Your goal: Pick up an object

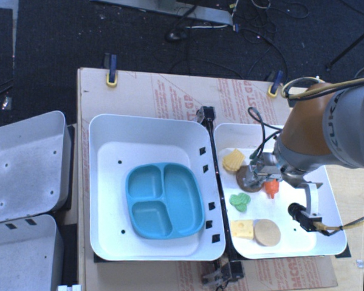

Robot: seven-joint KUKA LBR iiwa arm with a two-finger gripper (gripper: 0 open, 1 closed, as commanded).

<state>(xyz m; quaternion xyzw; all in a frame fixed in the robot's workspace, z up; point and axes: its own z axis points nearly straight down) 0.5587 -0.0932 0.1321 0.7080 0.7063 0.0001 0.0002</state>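
The right bin (334, 198) holds several small items. A yellow ridged piece (233, 160) lies at its far left, with a brown round piece (247, 179) just below it. Beside the brown piece lies an orange piece (271, 188). A green leafy piece (240, 201) sits nearer the front, and a yellow cheese wedge (243, 229) and a tan disc (267, 232) lie at the front edge. My gripper (262, 174) hangs low over the bin, right between the brown and orange pieces, partly covering both. Nothing is visibly lifted.
The left bin (103, 144) holds a blue divided tray (165, 199). A black divider rail (214, 168) runs between the bins. The arm (323, 125) comes in from the right over the right bin's far corner. Two yellow clamps (112, 77) hold the board's far edge.
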